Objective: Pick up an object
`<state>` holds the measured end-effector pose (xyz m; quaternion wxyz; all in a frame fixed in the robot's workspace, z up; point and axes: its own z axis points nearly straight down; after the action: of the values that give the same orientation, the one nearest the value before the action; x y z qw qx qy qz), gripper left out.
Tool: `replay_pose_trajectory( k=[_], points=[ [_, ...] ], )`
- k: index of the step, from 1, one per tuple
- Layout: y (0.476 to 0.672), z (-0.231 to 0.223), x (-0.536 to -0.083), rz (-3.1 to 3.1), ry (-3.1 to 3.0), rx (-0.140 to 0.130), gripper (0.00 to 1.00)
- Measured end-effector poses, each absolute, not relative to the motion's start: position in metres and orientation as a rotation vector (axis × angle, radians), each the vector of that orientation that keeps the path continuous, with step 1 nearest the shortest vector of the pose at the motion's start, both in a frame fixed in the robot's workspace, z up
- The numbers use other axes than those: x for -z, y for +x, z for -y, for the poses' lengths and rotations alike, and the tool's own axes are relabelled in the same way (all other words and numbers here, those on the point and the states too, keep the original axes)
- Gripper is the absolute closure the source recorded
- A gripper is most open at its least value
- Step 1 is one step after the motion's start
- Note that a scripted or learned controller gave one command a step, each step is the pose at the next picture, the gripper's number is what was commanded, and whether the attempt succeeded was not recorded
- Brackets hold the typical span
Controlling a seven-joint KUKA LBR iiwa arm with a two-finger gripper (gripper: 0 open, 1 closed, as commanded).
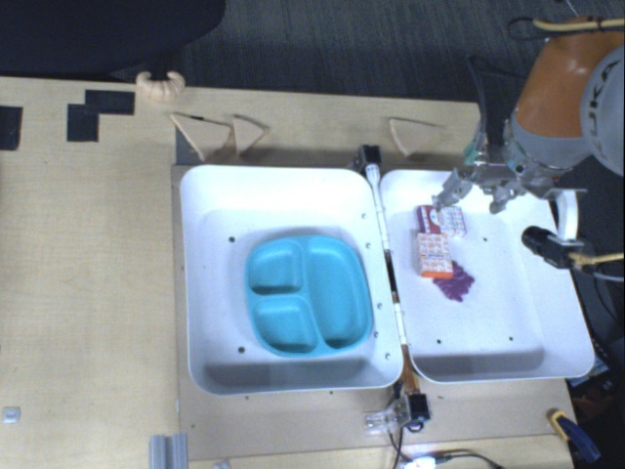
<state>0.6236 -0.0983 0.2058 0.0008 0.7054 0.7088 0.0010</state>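
Note:
In the right bin [547, 350] a small red and white packet [435, 254] lies left of centre. A pale patterned packet [444, 221] touches its far end. A purple crumpled piece [455, 283] rests against its near right corner. My gripper [476, 196] hangs over the far part of this bin, just right of the pale packet. Its two fingers are spread, so it is open, with nothing between them. The left fingertip [451, 194] is close above the pale packet's far edge.
The left bin [210, 262] holds a blue divided plate [309, 293]. A black ridge [387, 262] separates the two bins. A black handle-like part [547, 245] juts over the right bin's right side. Tan bench [88, 291] spreads to the left.

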Motion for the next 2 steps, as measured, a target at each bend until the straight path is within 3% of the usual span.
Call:
replay_pose_trajectory(
  k=[1, 2],
  points=[
    [0.55, 0.153, -0.123, -2.223, 2.22, 0.001, 0.0],
    [0.519, 0.144, -0.087, -2.218, 2.215, -0.008, 0.0]
  ],
)
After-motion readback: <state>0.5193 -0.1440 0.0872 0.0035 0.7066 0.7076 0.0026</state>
